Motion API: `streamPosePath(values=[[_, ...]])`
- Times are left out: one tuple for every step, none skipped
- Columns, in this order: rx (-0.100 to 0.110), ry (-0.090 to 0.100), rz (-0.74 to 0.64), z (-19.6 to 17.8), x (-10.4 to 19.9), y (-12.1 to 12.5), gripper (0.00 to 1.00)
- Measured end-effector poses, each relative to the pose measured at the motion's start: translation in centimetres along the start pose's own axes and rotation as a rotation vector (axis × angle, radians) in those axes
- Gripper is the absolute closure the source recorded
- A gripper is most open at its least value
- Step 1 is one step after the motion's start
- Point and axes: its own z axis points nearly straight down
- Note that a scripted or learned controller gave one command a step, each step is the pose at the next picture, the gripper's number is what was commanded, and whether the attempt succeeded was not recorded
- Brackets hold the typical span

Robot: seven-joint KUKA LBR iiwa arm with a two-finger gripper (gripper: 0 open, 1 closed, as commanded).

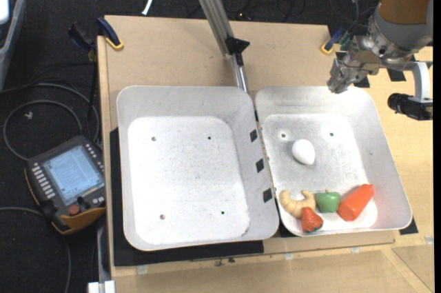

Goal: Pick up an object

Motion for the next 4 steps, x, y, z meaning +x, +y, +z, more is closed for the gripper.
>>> streamPosePath(values=[[0.002, 0.000, 0.000, 1.2, 3.9, -2.1, 1.00], [0.003, 0.001, -0.001, 1.5, 9.3, -5.0, 1.00], [0.002, 0.001, -0.002, 1.2, 14.7, -7.0, 1.00], [0.004, 0.000, -0.001, 3.1, 18.9, -8.6, 1.00]])
